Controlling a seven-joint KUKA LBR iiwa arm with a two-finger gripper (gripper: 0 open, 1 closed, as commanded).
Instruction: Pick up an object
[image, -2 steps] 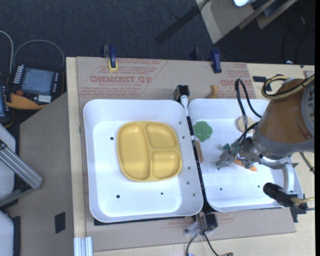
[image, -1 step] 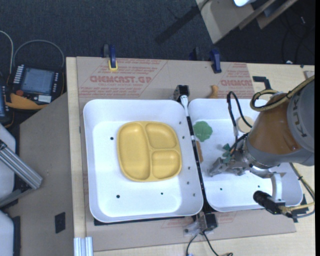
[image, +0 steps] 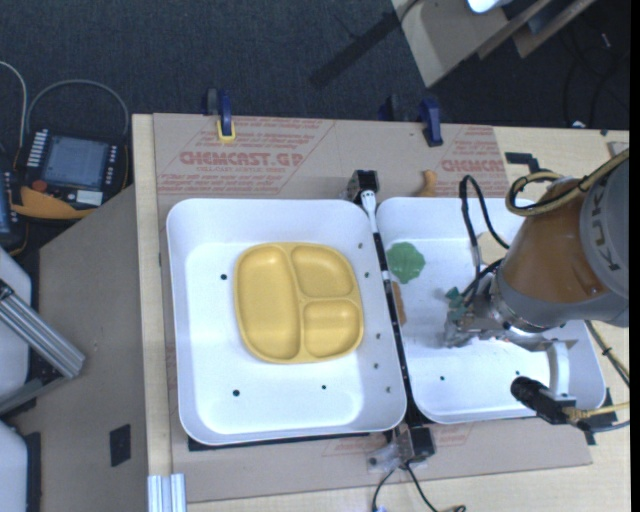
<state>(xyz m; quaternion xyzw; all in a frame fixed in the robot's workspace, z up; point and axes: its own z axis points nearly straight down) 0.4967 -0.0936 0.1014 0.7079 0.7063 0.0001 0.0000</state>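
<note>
In the right bin, a green, roundish, crumpled object lies near the far left corner. A small teal piece sits further in, just left of the gripper. My gripper is low over the middle of the right bin, pointing down, with the grey and orange arm coming in from the right. The gripper tip is beside the teal piece and well apart from the green object. Nothing can be seen held in it.
The left bin holds a yellow divided plate at its centre. A thin brown strip lies along the wall between the two bins. A black cable arches over the far part of the right bin.
</note>
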